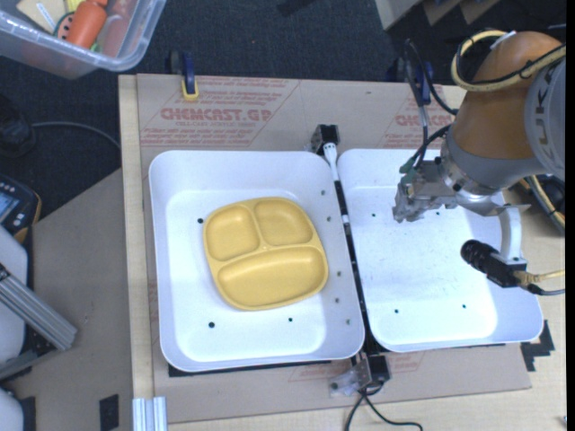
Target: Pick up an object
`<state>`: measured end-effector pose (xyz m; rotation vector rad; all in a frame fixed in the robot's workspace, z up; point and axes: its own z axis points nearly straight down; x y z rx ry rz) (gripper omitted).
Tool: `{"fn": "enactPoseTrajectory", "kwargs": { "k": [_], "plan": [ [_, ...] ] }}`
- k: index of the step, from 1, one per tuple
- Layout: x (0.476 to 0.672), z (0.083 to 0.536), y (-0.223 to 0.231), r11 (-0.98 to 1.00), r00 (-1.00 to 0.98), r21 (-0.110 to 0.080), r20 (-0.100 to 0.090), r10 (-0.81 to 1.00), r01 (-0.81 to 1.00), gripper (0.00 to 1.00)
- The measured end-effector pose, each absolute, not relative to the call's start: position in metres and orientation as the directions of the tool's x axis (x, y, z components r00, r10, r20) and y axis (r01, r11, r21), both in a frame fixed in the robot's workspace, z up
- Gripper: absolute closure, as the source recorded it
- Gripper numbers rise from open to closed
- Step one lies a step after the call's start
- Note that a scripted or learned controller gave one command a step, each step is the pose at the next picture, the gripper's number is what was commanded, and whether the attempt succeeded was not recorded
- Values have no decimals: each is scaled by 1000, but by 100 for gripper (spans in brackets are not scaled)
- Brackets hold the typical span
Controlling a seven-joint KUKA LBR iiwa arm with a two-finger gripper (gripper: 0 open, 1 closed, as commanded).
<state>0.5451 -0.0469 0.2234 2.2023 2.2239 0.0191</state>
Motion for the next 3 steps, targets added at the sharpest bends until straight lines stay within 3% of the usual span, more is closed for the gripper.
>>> {"fn": "enactPoseTrajectory", "kwargs": {
  "k": [1,2,3],
  "plan": [
    [524,230,-9,5,-5,-2,3,1000,1000,100],
    [478,305,44,7,-7,6,3,1000,1000,100],
    [484,381,65,4,-4,10,2,1000,1000,100]
  ]
}}
